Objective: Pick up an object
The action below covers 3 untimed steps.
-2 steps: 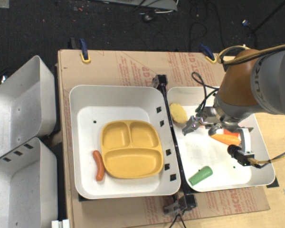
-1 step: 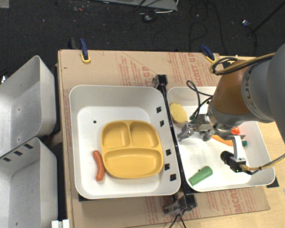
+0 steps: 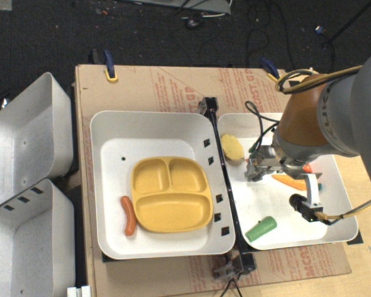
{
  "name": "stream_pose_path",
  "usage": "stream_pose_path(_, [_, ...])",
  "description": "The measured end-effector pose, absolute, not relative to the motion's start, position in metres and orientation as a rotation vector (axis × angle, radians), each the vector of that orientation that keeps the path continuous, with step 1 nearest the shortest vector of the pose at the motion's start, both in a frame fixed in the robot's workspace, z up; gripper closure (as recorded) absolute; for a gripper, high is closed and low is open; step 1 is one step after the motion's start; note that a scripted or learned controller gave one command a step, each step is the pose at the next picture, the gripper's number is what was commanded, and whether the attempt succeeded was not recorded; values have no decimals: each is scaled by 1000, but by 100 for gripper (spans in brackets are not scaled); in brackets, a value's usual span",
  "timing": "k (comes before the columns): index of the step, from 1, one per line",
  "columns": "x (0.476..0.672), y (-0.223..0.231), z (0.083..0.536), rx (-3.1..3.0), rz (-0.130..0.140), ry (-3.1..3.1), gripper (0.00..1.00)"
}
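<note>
Cardboard covers the tabletop (image 3: 173,85) under two shallow white bins. Inside the right white bin (image 3: 343,184), the hand (image 3: 255,169) hangs low near the left wall; whether it is released or clenched I cannot tell. A pale yellow lemon-shaped object (image 3: 232,147) lies just beside it, toward the bin's far-left corner. A green cylindrical block (image 3: 261,228) lies near the bin's front edge, long axis slanting.

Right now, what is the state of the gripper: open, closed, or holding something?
Gripper: cannot be told; it sits low in the right bin, beside the yellow object.
</note>
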<state>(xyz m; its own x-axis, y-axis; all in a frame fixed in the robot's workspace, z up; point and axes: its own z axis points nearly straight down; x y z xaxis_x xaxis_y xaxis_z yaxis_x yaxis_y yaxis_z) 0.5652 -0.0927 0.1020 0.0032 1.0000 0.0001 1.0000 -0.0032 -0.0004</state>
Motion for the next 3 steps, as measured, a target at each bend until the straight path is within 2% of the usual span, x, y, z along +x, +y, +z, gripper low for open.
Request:
stream_pose_path(1, [566,-98,145,-2227,-3,-2222,100])
stream_pose_path(2, [569,-94,208,-2222,-6,-2229,100])
stream_pose_path(3, [580,-94,258,-2222,-6,-2230,100])
